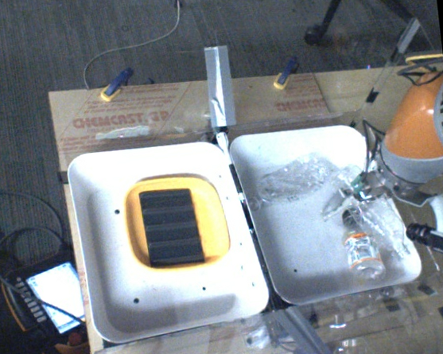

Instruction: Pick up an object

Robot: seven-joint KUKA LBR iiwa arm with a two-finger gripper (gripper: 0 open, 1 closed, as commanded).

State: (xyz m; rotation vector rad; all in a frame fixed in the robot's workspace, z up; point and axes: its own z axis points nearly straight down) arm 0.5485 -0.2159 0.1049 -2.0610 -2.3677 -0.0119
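A: Bins first: the left bin (94, 252) holds a yellow tray (135, 223) with a black ribbed block (170, 226) lying in it.

B: And the right bin (298, 275)?

A: Crumpled clear plastic (294, 178) lies near its back; a small clear bottle (361, 249) with an orange band lies near its front right corner.

B: The arm (417, 136)?

A: It leans over the right rim. The gripper (361, 189) sits above the bottle; whether it grips anything, I cannot tell.

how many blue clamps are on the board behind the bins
2. One clamp sits at the board's back edge behind the left bin, the other clamp behind the right bin. The arm may hide more at the far right.
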